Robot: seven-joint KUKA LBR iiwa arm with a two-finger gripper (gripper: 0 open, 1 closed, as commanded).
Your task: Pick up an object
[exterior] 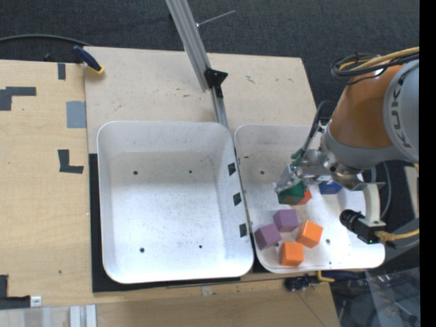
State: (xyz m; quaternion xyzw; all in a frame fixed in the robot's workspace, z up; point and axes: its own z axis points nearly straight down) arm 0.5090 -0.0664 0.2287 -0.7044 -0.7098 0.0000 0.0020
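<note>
My gripper (291, 183) hangs over the middle of the right bin (262, 148), reaching in from the right. Directly under its tip is a green block (293, 194), with a red piece (306, 197) showing at the block's right edge. The gripper's body hides the block's top. A blue block (330, 188) lies just to the right, partly under the wrist. Nearer the front lie two purple blocks (286, 219) (267, 235) and two orange blocks (310, 233) (292, 253).
The left bin (109, 182) stands beside the right one, their rims meeting in a ridge (235, 182). A slanted metal rail (191, 33) runs down to the bins from the back. Black cabling (357, 225) hangs at the right bin's right side.
</note>
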